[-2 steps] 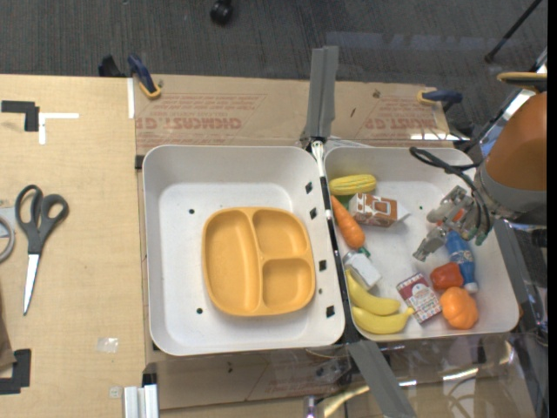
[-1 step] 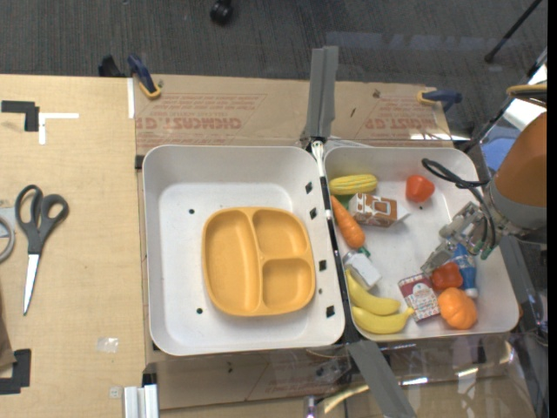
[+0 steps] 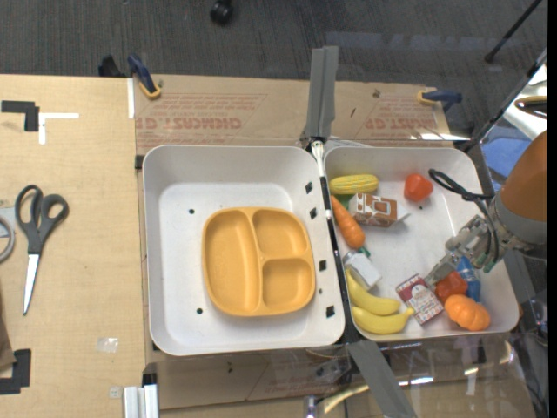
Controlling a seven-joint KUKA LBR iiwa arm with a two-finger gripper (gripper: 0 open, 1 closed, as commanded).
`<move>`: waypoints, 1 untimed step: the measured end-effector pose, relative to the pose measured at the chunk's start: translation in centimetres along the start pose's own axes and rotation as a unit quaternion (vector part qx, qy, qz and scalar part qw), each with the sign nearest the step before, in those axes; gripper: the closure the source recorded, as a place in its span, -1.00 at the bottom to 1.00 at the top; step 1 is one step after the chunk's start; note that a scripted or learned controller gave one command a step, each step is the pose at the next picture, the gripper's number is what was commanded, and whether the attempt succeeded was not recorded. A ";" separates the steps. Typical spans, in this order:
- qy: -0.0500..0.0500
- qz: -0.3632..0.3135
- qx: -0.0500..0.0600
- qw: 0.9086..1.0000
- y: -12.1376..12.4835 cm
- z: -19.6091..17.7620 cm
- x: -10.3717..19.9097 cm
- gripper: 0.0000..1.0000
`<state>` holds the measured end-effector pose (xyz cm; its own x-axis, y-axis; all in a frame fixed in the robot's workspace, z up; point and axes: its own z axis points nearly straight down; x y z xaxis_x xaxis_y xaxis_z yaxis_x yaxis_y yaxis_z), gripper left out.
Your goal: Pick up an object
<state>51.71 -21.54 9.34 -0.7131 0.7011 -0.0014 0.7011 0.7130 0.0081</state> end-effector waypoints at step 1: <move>-0.002 0.015 0.000 1.000 -1.3 -0.1 1.1 -1.00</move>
<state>50.01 -21.70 9.38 -0.6915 0.7224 -0.0048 0.7223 0.6915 0.0080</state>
